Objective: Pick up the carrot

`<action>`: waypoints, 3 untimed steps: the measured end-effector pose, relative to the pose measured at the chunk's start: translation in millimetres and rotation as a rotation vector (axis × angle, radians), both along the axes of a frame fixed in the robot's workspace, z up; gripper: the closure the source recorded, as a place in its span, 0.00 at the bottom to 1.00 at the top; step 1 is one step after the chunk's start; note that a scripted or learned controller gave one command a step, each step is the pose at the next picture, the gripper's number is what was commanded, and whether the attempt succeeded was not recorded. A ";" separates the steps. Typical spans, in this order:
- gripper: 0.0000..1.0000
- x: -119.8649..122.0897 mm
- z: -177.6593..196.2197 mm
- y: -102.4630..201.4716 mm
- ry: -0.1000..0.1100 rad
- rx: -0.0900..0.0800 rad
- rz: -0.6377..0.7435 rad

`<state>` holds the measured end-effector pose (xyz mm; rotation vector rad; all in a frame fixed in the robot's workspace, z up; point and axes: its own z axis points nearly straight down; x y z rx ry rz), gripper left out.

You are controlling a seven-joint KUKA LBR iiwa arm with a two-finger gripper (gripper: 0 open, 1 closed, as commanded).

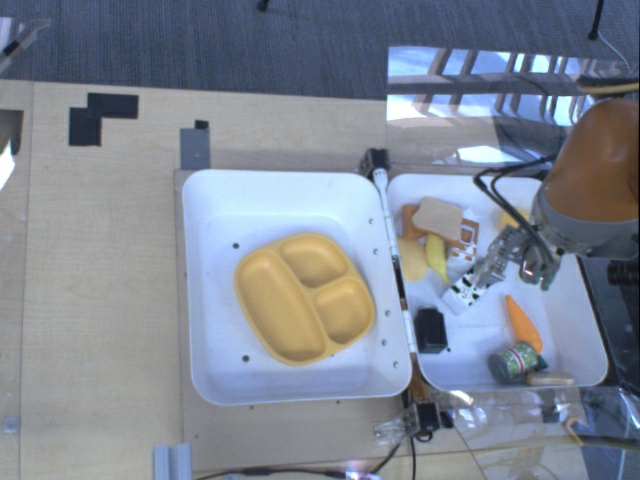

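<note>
Two white bins (pixel 215 268) on a pale wood bench (pixel 90 298); yellow divided plate (pixel 303 296); orange carrot (pixel 523 323); yellow banana (pixel 437 257); tan bread slice (pixel 437 216); green can (pixel 514 362); black block (pixel 430 329); grey arm (pixel 590 223) with orange band (pixel 605 158).

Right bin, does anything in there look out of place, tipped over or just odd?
Mostly ordinary clutter. The green can lies on its side near the right bin's front edge, just below the carrot. The gripper hangs above the bin's middle, to the carrot's upper left.
</note>
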<state>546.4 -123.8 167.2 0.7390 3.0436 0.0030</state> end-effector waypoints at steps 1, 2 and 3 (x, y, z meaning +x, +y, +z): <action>0.00 -0.5 -0.4 -0.7 0.001 0.000 -0.002; 0.00 -33.6 -52.9 -34.7 -0.033 -0.010 0.068; 0.00 -36.0 -60.1 -47.1 -0.068 -0.024 0.152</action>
